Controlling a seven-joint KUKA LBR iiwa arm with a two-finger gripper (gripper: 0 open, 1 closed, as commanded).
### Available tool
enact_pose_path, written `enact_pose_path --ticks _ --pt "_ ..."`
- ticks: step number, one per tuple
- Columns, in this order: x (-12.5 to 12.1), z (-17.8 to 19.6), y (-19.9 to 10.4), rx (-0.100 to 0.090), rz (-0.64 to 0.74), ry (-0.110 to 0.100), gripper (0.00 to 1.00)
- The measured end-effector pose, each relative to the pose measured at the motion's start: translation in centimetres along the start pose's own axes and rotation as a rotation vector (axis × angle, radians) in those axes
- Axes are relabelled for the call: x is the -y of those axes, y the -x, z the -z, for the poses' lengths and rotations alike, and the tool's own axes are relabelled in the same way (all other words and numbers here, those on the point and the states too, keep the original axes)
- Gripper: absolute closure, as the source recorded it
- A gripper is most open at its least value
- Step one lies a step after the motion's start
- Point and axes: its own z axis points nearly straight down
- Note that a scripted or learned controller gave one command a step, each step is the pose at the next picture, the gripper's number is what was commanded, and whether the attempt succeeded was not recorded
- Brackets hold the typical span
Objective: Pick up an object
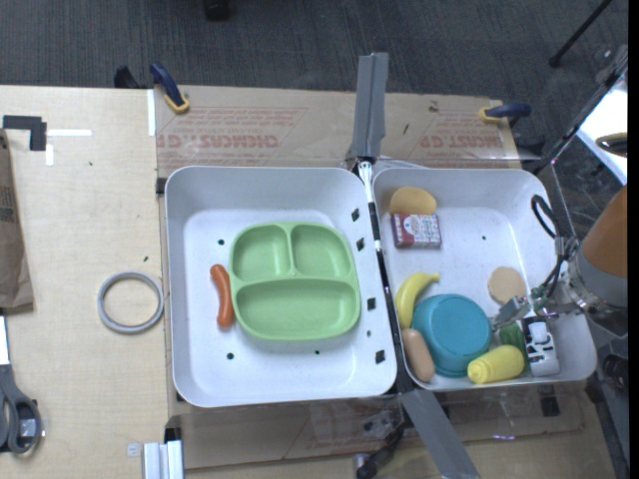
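**Gripper low in the right bin's lower right corner**

Biggest first: the left bin [190, 297] fills the centre of the frame, and inside it sits a green divided tray [295, 280], with an orange hot dog [223, 294] lying just beside the tray's left edge. The right bin [469, 193] is the crowded one. Its largest item is a blue bowl [449, 332], low in the bin. A yellow banana [412, 294] curves along the bowl's upper left, and a tan sausage-shaped piece [417, 355] lies at the bowl's lower left. A yellow lemon-like object [496, 365] touches the bowl's lower right. Up top, a red and white small box [415, 231] sits just below a yellow-orange bread-like piece [412, 201]. A tan round cookie-like piece [506, 284] rests right of centre.

The gripper [529, 317] reaches in from the right edge, down among the items beside the bowl; whether its fingers are spread or pinched, I cannot tell.

Out on the bench at left lies a grey ring [131, 300].
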Motion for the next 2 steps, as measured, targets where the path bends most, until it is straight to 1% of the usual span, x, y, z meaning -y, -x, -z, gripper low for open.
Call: enact_pose_path --ticks 1,2 --pt "-1.7 0.4 -4.3 0.027 -0.067 0.01 0.0" --pt "-3.5 -0.1 -1.5 0.004 0.03 -0.005 0.0"
